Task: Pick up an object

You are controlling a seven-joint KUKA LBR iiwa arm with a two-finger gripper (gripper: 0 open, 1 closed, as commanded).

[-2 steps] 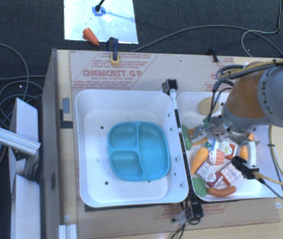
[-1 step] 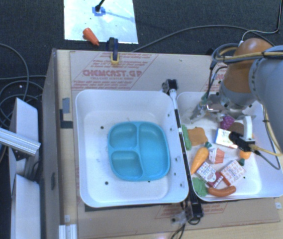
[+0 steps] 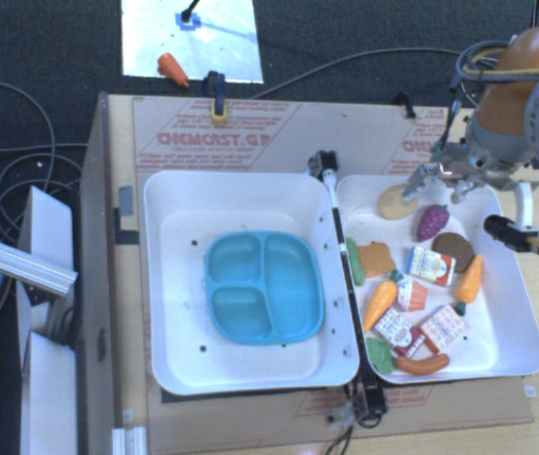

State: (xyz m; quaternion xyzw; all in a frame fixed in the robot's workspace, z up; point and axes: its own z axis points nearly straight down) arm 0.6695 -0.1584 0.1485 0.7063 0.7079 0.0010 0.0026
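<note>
You see gripper [image 3: 437, 180], fingers spread, nothing between, above right bin [image 3: 525, 335] far rim; two carrots [image 3: 380, 302]; left bin [image 3: 170, 254] holds one blue tray [image 3: 263, 286].

Robotics lab setup: bench [image 3: 250, 126] covered w/ protective sheet, cables [image 3: 23, 140] strewn over dark floor, toy food [image 3: 419, 297] sorted in white bins [image 3: 184, 207].

Toy food [image 3: 421, 292] crowds the right bin [image 3: 525, 335]; its near-right corner lies open.
</note>
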